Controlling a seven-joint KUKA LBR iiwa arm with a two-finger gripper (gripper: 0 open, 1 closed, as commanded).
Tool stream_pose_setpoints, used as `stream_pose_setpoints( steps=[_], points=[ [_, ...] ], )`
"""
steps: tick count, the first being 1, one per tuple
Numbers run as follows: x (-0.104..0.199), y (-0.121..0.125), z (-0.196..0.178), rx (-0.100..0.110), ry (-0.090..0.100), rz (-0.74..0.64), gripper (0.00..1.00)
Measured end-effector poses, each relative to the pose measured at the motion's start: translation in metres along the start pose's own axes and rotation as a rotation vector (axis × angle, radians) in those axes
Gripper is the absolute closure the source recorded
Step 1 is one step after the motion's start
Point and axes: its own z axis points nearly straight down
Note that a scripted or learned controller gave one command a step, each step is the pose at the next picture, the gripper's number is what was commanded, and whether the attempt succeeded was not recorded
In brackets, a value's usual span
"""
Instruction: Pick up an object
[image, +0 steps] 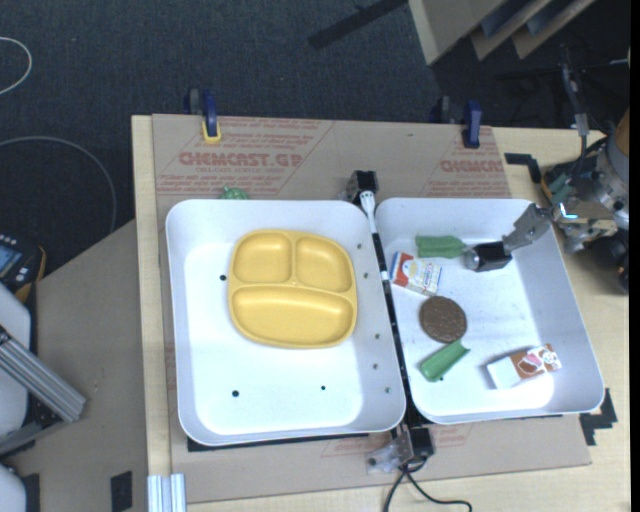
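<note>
The right bin (560, 300) holds several objects. A green piece (438, 246) lies near its back wall, with a red and white carton (415, 272) just in front of it. A brown disc (442, 318) sits in the middle, a second green piece (442, 360) lies tilted below it, and a white and orange carton (522, 366) lies at the front right. My gripper (578, 214) hangs over the bin's back right corner, high above the floor and to the right of all the objects. Nothing shows in its grasp.
In the left bin (200, 350) a yellow divided plate (293, 288) sits toward the back. A small green item (235, 193) lies on the board behind that bin. Blue clamps (208, 108) hold the board's far edge.
</note>
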Motion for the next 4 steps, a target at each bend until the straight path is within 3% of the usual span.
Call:
stream_pose_setpoints(
  steps=[1,2,4],
  points=[
    [0.0,0.001,-0.011,-0.004,-0.001,-0.001,1.0],
    [0.065,0.006,0.07,0.009,0.005,-0.006,1.0],
    [0.165,-0.03,0.006,-0.002,0.002,-0.006,1.0]
  ],
)
